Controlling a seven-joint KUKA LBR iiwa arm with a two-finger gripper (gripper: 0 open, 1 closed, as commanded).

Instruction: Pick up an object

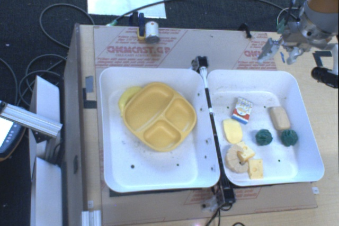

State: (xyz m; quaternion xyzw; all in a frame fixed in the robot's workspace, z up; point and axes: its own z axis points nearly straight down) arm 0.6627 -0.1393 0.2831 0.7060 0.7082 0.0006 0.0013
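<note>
Two smooth, faintly glossy white plastic bins sit on printed cardboard; the yellow tray looks matt plastic.

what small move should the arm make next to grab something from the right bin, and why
Probably bring the gripper down and toward the camera over the right bin. It hangs above the bench beyond the bin's far rim, holding nothing, and the nearest pieces are the tan block and the small carton.
</note>
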